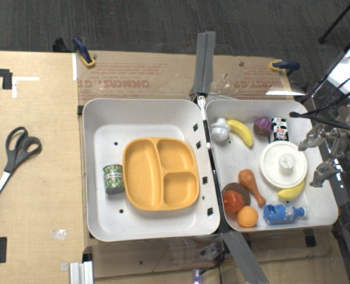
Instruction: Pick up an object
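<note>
Your tool (314, 157) hangs over the right edge of the right bin (323, 215), its fingers apart with nothing between them. Just beside it, inside that bin, sits a round white lid (284, 164), with a banana (291, 191) tucked against the lid's near side. A blue bottle (283, 213) lies along the bin's near edge, next to an orange (246, 217). A toy drumstick (252, 185) lies mid-bin. Over in the left bin (98, 218), a yellow divided plate (161, 173) fills the middle and a green can (113, 178) stands at the plate's left. Scissors (15, 152) lie on the surface near its left edge.
</note>
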`<state>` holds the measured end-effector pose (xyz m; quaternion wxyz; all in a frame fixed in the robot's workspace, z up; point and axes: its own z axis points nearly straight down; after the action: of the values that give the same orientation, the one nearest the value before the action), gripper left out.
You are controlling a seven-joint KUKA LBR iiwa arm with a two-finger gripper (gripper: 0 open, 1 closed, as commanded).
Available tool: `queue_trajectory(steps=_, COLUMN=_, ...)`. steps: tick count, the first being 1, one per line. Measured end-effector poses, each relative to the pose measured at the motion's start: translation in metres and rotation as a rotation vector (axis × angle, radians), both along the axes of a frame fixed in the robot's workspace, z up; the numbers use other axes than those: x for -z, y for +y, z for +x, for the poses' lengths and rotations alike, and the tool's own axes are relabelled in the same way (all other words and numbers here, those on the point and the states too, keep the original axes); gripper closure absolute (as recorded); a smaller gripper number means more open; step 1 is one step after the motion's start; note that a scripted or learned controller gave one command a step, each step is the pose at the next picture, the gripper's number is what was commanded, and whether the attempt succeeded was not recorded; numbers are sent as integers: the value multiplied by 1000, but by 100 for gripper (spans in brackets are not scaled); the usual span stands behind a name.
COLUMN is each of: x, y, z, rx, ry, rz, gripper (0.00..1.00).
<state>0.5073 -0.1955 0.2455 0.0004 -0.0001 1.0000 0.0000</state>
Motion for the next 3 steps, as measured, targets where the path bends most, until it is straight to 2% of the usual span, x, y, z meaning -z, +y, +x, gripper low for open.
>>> queue_trajectory(steps=1, x=149, y=35, z=2, rx=-70, ry=-10, rz=-2, gripper=0)
queue_trajectory(steps=2, x=149, y=98, z=-16, rx=-105, ry=-27, rz=-3, gripper=0)
queue_trajectory(steps=3, x=128, y=45, z=128, rx=-141, ry=-6, rz=-2, gripper=0)
